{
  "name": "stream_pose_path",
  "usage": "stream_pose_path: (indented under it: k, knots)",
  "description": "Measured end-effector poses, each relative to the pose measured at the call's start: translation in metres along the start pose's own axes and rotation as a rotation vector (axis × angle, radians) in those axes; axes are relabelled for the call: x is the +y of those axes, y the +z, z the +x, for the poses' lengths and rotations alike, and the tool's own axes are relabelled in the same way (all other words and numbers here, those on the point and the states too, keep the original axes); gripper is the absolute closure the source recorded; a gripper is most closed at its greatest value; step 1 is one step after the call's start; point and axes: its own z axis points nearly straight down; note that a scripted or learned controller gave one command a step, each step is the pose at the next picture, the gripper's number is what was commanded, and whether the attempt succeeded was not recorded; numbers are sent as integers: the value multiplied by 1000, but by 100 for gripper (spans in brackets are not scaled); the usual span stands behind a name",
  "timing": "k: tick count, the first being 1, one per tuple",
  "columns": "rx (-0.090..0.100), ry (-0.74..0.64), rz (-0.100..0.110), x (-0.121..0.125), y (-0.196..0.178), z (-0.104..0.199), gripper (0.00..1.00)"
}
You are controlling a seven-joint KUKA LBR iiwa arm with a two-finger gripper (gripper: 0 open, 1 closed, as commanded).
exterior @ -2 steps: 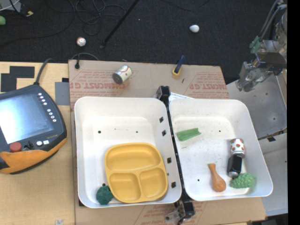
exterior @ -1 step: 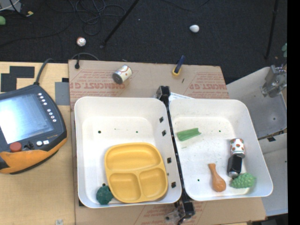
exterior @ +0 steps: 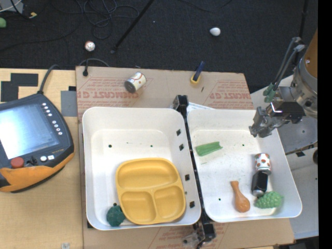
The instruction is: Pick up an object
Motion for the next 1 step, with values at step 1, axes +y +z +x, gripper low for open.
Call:
stream_pose_path:
  k: [1]
  knots:
    - [0, -5, -11, 1, -23, 93, 100]
